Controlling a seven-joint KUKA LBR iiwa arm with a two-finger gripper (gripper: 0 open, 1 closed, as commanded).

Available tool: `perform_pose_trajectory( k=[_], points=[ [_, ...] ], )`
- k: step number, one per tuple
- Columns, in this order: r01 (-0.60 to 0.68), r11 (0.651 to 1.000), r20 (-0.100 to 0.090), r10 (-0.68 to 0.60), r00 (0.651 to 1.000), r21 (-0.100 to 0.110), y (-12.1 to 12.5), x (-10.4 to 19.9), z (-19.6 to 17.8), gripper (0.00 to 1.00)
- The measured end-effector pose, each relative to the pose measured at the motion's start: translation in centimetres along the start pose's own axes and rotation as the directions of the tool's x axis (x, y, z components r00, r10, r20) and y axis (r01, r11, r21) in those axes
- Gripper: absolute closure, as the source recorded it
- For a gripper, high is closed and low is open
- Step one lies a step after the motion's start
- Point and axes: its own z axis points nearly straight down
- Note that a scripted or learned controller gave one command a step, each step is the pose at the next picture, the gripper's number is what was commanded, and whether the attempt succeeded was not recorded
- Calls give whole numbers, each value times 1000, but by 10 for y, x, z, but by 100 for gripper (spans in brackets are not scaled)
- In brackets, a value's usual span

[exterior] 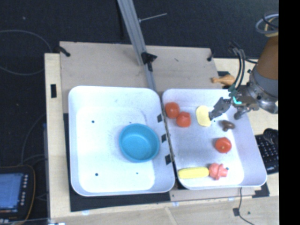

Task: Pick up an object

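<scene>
Over right bin (248,170), pincer (228,110) spread, nothing between fingers; round red fruits, smooth blue bowl (138,142).

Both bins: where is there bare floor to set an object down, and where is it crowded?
Left bin: bare floor all around the blue bowl. Right bin: one open patch mid-floor, between the red balls, the red fruit and the yellow banana. Crowded near the gripper.

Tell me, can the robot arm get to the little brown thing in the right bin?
Probably yes. The tool hovers just above the small brown object, which lies alone on the right bin floor. The pale yellow piece and red ball sit apart from it.
</scene>
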Motion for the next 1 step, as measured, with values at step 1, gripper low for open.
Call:
perform_pose_trajectory(
  k=[1],
  points=[
    [0,1000,0,0,1000,-3,0,0,-1,0]
  ],
)
